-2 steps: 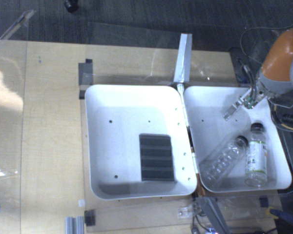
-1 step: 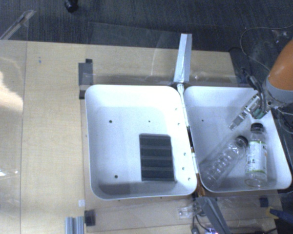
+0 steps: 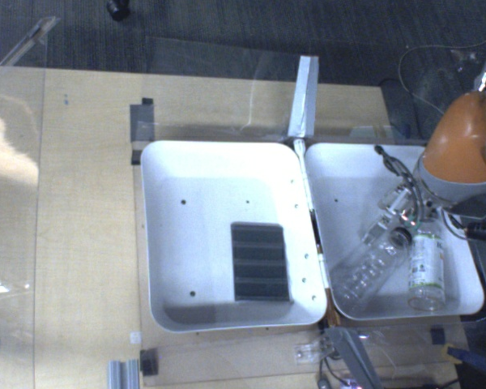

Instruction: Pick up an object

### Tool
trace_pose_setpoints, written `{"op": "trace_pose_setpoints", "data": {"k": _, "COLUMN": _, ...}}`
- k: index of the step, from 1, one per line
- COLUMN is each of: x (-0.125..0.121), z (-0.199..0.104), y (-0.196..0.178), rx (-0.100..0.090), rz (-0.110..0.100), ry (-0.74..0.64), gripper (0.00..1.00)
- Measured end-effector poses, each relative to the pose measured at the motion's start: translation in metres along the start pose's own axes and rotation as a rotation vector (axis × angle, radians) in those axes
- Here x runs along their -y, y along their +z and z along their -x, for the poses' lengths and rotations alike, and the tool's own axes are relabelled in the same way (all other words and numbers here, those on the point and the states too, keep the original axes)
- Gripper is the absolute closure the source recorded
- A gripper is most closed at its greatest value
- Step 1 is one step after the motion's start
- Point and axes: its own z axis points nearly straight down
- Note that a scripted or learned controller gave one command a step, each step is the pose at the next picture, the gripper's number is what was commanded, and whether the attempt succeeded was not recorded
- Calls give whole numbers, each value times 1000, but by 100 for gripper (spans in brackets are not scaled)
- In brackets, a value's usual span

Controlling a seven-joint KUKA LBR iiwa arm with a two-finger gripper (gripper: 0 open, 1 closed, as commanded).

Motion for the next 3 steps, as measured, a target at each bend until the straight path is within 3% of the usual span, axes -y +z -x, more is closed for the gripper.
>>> {"op": "trace_pose_setpoints", "data": {"k": 1, "x": 16, "z": 33, "y": 5, "rx": 3, "rz": 1, "ry": 214, "gripper": 0}}
{"op": "trace_pose_setpoints", "data": {"k": 2, "x": -1, "z": 30, "y": -20, "rx": 2, "rz": 1, "ry": 211, "gripper": 0}}
{"op": "trace_pose_setpoints", "data": {"k": 3, "x": -2, "z": -39, "y": -25, "rx": 0, "rz": 0, "ry": 218, "gripper": 0}}
